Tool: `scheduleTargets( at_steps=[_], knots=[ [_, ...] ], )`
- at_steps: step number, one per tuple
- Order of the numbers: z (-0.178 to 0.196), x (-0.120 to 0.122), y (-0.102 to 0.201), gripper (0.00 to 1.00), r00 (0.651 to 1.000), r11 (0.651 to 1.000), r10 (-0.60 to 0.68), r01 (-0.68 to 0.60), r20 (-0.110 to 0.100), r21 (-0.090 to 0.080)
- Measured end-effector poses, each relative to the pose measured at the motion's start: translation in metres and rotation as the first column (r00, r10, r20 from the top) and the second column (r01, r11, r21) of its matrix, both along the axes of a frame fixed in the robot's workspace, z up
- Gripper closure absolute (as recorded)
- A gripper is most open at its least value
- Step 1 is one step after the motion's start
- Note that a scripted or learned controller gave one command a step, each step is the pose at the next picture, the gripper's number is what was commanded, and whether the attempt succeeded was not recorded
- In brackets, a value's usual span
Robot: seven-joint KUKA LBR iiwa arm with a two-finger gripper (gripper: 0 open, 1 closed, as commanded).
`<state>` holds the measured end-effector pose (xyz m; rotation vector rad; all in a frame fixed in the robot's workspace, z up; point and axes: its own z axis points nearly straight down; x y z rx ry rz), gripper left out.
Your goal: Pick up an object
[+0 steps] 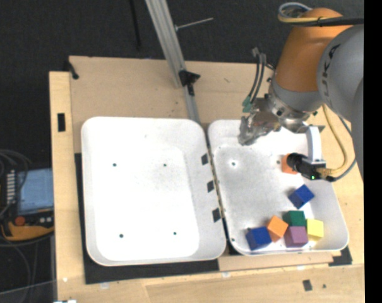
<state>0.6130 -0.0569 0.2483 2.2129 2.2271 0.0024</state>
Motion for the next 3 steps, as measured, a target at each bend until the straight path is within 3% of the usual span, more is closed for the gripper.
scheduleTargets(
  at_steps=[3],
  knots=[
    [-0.024,0.013,0.144,1.0,1.0,1.0,0.0,0.0,-0.001,0.001]
  ],
)
